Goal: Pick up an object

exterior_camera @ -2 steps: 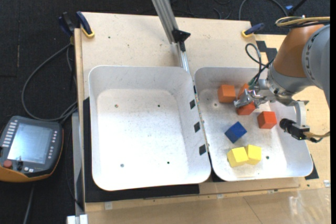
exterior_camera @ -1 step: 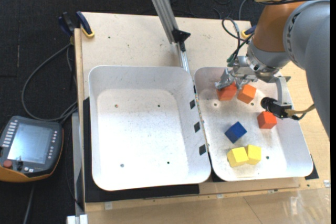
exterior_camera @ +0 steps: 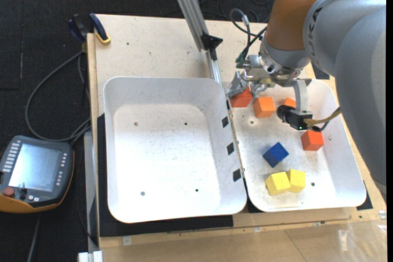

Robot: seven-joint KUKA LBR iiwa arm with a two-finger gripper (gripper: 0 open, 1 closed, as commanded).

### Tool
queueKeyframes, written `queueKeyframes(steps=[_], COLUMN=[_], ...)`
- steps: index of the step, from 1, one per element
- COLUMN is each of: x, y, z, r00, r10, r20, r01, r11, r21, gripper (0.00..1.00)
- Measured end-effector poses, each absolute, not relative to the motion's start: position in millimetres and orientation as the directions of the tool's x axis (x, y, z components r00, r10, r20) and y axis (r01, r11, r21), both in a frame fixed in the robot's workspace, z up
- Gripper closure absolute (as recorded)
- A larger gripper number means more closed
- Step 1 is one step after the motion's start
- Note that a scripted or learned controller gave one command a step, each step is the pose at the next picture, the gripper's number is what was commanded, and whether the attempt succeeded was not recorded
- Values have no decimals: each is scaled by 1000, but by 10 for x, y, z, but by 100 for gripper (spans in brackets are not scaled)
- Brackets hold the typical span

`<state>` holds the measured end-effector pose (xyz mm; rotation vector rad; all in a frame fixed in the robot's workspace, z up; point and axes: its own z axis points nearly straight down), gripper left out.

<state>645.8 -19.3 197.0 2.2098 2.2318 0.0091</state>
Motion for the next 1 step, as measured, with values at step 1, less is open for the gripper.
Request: queueKeyframes(steps=[1], x=[6625], y=[503], z=[1949], r00=[-9], r10=[1000], r20=[3], r01=[1000], r11=[9], r21=[2], gripper=[100])
